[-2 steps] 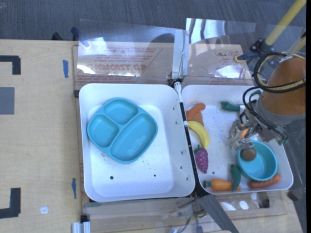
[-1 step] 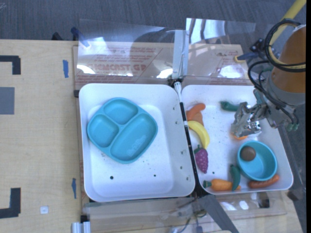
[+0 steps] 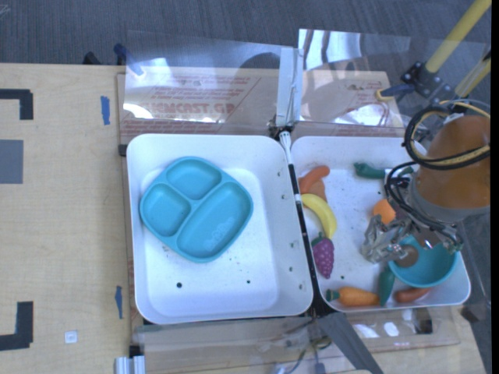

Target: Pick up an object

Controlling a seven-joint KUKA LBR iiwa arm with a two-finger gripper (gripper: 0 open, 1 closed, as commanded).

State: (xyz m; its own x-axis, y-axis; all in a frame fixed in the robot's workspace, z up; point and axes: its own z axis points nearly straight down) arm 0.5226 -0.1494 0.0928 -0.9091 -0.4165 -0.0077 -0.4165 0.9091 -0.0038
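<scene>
The desk [image 3: 54, 232] bears 2 white bins. In the left bin [image 3: 156, 302] lies a blue plate [image 3: 196, 208] with 3 compartments, toward its far left corner. The right bin [image 3: 343, 150] holds toy food: a banana [image 3: 321, 213] and grapes [image 3: 323, 256] along its left wall, a carrot [image 3: 356, 295] by its near edge, a green piece [image 3: 369, 170] at the far side, and a blue bowl [image 3: 425, 265] in the near right corner. The pincer [image 3: 382, 240] hangs low just left of the bowl; how far it is open I cannot tell, and nothing shows between its tips.
</scene>
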